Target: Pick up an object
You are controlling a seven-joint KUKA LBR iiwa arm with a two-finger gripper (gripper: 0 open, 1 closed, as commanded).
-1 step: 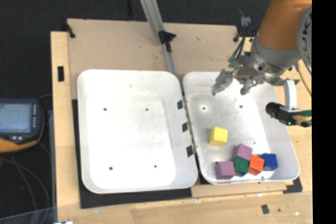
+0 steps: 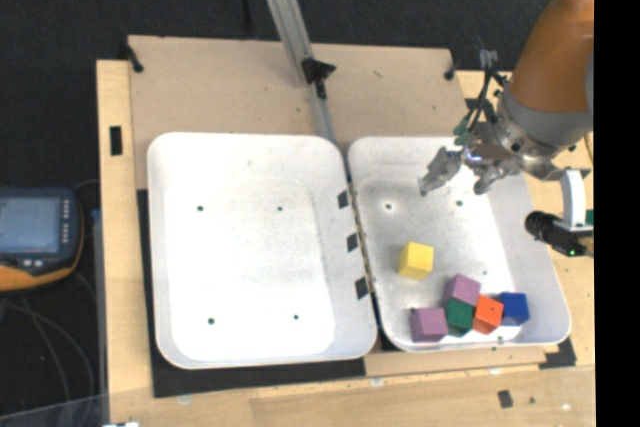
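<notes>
So far nothing is picked: our jaws (image 2: 462, 170) hang apart and empty over the right bin (image 2: 400, 155) at its 12 o'clock. The yellow block (image 2: 417, 260) sits mid-bin; the other blocks (image 2: 468, 307) cluster at 5 o'clock. Descent, closing and lifting remain.

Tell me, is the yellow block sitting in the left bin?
No, the yellow block lies in the right bin, apart from the cluster of blocks near that bin's front edge.

Matt painted blocks (image 2: 460, 305) lie in a smooth white plastic bin (image 2: 530, 245) on raw wood bench (image 2: 230, 85)
</notes>
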